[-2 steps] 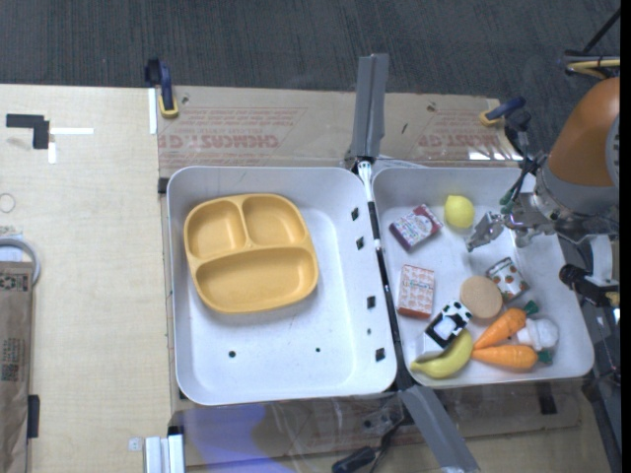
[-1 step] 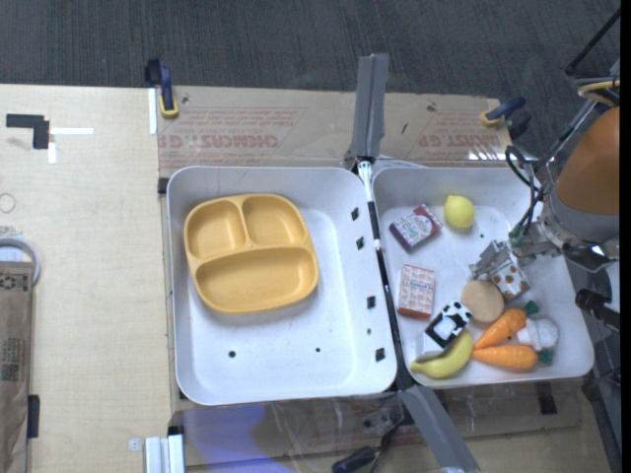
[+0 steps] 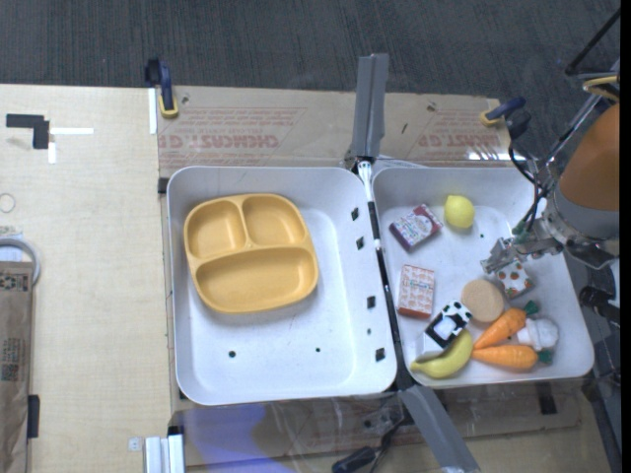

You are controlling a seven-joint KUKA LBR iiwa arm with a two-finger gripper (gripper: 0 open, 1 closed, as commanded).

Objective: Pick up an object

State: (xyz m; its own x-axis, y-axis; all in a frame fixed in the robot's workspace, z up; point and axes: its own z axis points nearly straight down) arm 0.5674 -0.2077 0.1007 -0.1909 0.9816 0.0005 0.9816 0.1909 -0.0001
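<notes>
The right bin [image 3: 567, 264] holds several toy foods: a lemon [image 3: 458, 211], a dark red box [image 3: 414, 227], a pink carton [image 3: 417, 290], a tan round disc [image 3: 482, 300], a black-and-white piece [image 3: 451, 323], a banana [image 3: 444, 358], two carrots [image 3: 503, 326] and a white piece [image 3: 538, 335]. My gripper [image 3: 505, 257] hangs low over the bin's right side, just above a small spotted item [image 3: 516, 281]. Nothing shows clearly between its tips. The arm's orange band [image 3: 596, 166] is at the right edge.
The left bin [image 3: 197, 353] carries a yellow divided plate [image 3: 251, 251]. A grey divider post [image 3: 370, 97] rises between the two bins. Clamps sit on the cardboard strip behind them. Cables run along the arm near the right bin's far corner.
</notes>
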